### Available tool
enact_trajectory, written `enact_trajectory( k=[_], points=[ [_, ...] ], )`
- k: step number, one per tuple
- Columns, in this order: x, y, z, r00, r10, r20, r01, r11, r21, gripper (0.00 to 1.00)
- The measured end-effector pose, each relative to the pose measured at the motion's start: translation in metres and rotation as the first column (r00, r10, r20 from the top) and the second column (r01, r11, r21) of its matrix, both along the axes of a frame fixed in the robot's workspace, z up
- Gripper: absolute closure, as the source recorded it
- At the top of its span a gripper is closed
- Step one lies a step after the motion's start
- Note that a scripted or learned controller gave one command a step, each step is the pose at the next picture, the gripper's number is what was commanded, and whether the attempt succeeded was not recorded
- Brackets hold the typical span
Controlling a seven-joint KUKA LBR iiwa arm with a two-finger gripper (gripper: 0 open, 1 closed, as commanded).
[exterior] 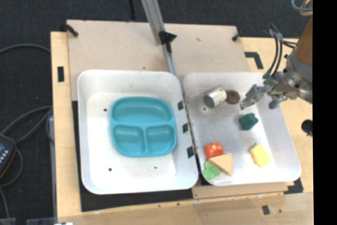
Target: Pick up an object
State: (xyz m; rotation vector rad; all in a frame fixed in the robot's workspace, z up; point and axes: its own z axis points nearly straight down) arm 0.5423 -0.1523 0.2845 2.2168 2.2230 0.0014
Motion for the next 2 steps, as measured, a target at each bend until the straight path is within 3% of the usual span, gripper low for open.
enact_trajectory(
  k=[1, 2],
  points=[
    [0.0, 0.0, 0.0, 1.0, -0.001, 0.0, 0.001, 1.0, 0.0, 0.0],
    [-0.001, -0.007, -0.062, 1.0, -0.003, -0.006, 0.003, 1.0, 0.0, 0.0]
  ],
)
